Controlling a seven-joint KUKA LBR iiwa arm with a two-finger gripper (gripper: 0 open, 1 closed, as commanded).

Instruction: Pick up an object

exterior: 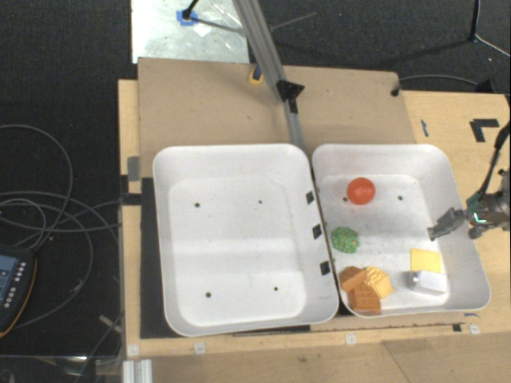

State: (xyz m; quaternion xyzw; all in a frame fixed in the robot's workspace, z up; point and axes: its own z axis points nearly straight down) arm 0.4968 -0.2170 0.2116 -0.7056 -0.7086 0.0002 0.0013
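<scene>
Waffle-ish orange block (366, 287) sits at near edge of right bin (459, 190), w/ yellow block (425, 259) and small grey piece (424, 282) just beside. Green lump (345, 239) near the divider, red ball (361, 191) further back. Left bin (172, 166) on tabletop (152, 110) alongside. Gripper (444, 227) hovers at right rim, nothing between fingers; can't tell if wide or narrow, too blurry. Yellow block closest target: prob light, stiff, flat sides, so pinch across opposite faces. Ball likely rolls; avoid.

Two white bins (231, 238) (447, 182); five small objects: red ball (361, 191), green lump (345, 239), orange waffle (366, 286), yellow block (425, 260), grey piece (424, 282).
</scene>
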